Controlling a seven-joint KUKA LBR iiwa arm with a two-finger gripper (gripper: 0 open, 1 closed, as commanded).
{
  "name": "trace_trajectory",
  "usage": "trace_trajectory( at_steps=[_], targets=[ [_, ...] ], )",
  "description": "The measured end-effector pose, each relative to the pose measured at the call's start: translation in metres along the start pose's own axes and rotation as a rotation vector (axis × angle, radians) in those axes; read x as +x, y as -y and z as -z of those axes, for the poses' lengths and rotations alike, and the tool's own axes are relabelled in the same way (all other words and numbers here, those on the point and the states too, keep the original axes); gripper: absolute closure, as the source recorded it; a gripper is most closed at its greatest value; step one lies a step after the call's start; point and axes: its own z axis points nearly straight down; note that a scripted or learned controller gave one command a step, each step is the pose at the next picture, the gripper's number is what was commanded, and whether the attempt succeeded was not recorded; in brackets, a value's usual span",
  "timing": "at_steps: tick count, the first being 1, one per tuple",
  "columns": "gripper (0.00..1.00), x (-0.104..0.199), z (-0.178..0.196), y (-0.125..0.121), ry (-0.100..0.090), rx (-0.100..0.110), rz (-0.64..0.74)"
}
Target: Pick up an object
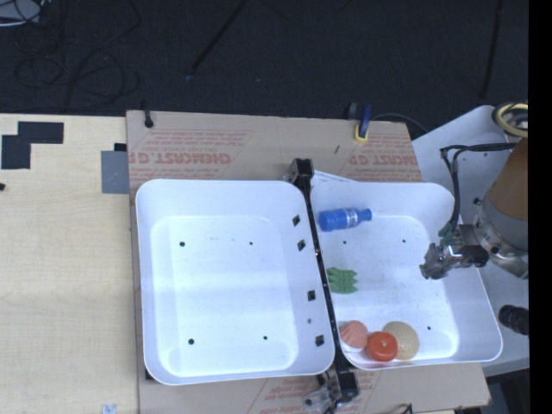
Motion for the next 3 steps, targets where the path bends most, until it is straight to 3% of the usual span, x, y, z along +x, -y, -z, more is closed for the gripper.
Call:
trace_trajectory(
  at_steps=[1,2,3],
  targets=[
    [1.00,-0.024,0.098,0.023,0.008,-0.016,-0.005],
    [1.00,-0.060,0.019,0.024,0.003,-0.001,-0.004],
    [1.00,-0.059,-0.056,-0.040,0.003,-0.003,-0.001]
  ],
)
